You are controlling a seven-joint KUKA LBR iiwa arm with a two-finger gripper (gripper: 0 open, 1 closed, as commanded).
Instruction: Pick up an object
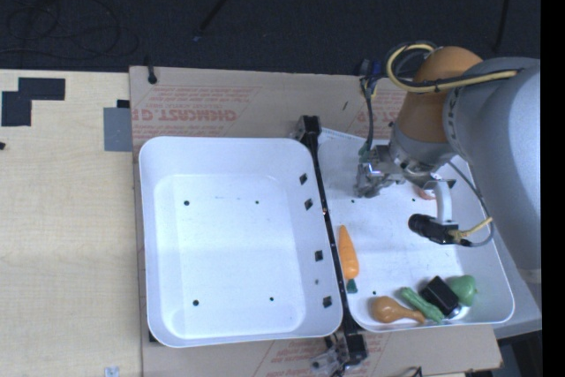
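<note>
Two white bins side by side: left bin (pixel 168 190), centre frame; right bin (pixel 503 300), holding all stock. Carrot (pixel 348 252) lies alone by the divider, centre-right. Orange gourd (pixel 395 309), green piece (pixel 422 303), black block (pixel 439 294) and green ball (pixel 462 286) cluster lower right, touching. Gripper (pixel 371 181) low over the right bin's upper part, grasping nothing; open or closed cannot be told. Advice: the lone carrot is likely the easiest pick, jaws set across its width.

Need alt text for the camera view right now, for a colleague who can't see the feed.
A grey robot arm with an orange band reaches from the right over the right white bin, its gripper low near the bin's far end. An orange carrot-like toy lies by the divider; a tan, a green and a black object cluster at the near edge. The left bin sits alongside.
</note>
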